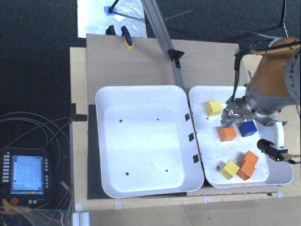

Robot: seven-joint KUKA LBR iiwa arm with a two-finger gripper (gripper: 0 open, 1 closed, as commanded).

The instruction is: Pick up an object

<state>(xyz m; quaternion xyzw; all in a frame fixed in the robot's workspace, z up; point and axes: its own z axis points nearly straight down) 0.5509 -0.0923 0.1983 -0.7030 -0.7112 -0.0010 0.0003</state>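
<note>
Gripper (229, 118) over right bin (202, 164), just above orange cube (227, 133); can't tell its state.
Cube prob. light, rigid, smooth-sided: take it across two opp. flat faces; blue cube (248, 128) sits just beside, tight clearance.

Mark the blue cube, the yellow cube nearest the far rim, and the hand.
Small blue cube (248, 128), camera view, top face.
Small yellow cube (213, 108), camera view, top face.
Hand (229, 117), camera view, at its fingertips.

Six blocks (227, 133) in right bin (202, 173); left bin (141, 94) beside it; pendant (26, 175) far left.
</note>
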